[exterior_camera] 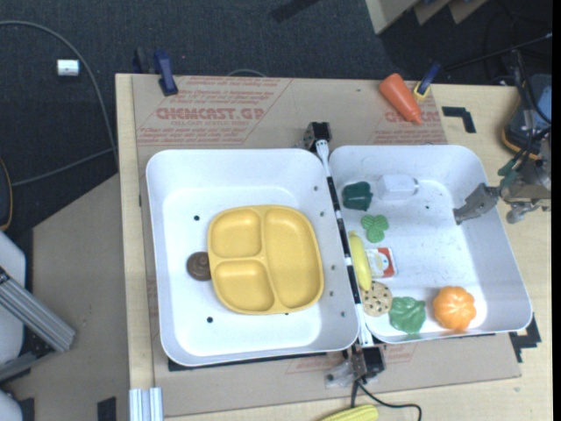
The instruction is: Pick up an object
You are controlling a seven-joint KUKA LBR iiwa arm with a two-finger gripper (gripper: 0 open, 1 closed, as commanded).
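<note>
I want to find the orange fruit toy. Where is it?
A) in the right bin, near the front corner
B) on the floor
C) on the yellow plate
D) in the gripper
A: the orange lies in the right bin, by its front right corner, next to a green leafy toy; the yellow divided plate sits in the left bin.

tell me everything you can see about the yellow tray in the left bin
The yellow tray is a rounded-square plate, plastic by its look, split into three compartments: two at the far side, one wider at the near side. It lies flat, slightly rotated, in the middle of the left bin. Nothing sits in its compartments. A small brown round object touches or tucks under its left edge.
</note>
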